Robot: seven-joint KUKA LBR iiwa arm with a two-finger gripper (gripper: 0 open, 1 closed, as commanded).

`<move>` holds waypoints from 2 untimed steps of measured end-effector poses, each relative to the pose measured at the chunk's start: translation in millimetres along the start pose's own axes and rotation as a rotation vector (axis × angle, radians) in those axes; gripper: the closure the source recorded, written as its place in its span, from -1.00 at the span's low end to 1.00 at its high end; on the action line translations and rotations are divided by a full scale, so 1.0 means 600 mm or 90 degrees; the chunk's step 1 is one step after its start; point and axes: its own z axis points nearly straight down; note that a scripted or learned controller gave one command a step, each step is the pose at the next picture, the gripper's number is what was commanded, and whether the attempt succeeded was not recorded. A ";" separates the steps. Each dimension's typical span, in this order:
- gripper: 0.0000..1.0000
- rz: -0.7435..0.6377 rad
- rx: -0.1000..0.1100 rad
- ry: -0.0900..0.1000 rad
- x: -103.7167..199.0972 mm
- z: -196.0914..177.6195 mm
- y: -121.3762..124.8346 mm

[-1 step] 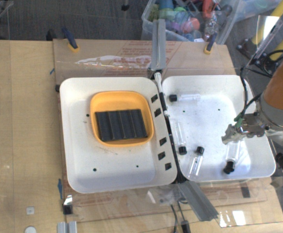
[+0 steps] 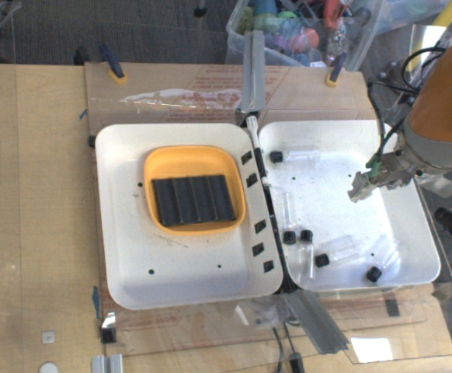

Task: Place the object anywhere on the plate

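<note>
An orange-yellow plate rests in the left white bin, a little behind its middle. A black ridged rectangular block lies flat on the plate and covers most of its floor. My gripper hangs over the right white bin, toward its right side and well away from the plate. Nothing can be seen in it. The grey arm with its orange band comes in from the upper right.
Several clear vials with black caps lie in the right bin: one at the back, one by the divider, others along the front. A raised divider with black clips separates the bins. A box of toys stands behind.
</note>
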 end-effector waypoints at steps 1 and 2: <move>1.00 -0.178 -0.002 -0.001 -0.011 -0.033 0.088; 1.00 -0.275 -0.002 -0.001 -0.021 -0.013 0.170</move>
